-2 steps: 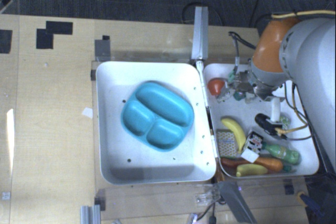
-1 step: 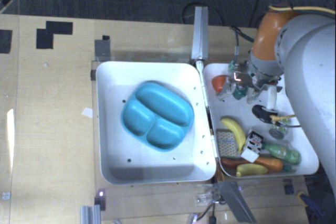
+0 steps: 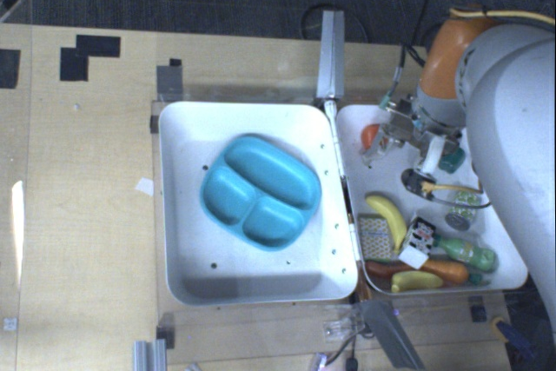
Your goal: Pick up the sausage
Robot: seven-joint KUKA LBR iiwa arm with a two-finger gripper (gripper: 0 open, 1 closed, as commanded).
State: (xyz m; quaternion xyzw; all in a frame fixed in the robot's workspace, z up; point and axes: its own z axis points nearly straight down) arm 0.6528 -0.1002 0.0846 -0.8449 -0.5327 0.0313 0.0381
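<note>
The arm (image 3: 512, 100) reaches in from the right, its orange band above the wrist, and its gripper (image 3: 391, 130) hangs low over the far left corner of the right bin (image 3: 347, 122). Whether anything sits between its tips cannot be made out (the wrist hardware crowds that spot). A small red-orange item (image 3: 371, 135) lies just beside the gripper.

The sausage (image 3: 443, 271), a reddish-brown piece, lies along the near edge of the right bin, touching a yellow piece (image 3: 415, 281) in front of it and a green bottle (image 3: 465, 254) behind it. A banana (image 3: 388, 220) curves nearby, next to a mesh-patterned block (image 3: 375, 235).

The left bin (image 3: 182, 187) holds a blue divided tray (image 3: 261, 189), sitting roughly at its centre on the bench (image 3: 78, 213).
</note>
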